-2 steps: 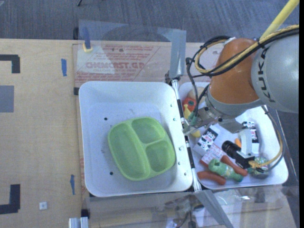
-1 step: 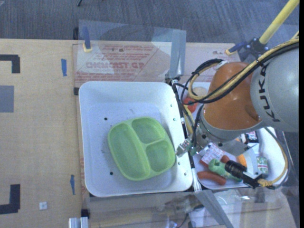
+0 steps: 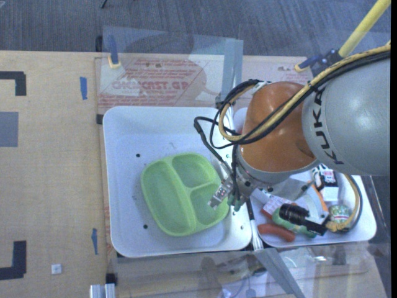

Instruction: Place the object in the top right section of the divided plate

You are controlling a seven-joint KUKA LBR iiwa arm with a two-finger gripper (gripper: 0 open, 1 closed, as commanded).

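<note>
Camera view: a green three-section plastic plate [image 3: 177,197] is seen lying flat in the left shallow white bin [image 3: 124,141]. Its two small sections are turned toward the arm, presumably so the reach from the right is short. The gripper [image 3: 224,194] is hung low over the plate's right rim, by the lower small section. Whether it is released or clenched cannot be told, as the wrist blocks it.

The task object cannot be identified. A small green bit just beside the gripper is too blurred to name. Loose items are seen in the right white bin [image 3: 366,225]: a red-orange elongated piece [image 3: 276,231], a white packet [image 3: 327,179] and a round green-white thing [image 3: 340,214]. All are near the gripper, across the bin wall. The upper small section [image 3: 193,166], judged the target, lies just up-left of the gripper.
</note>
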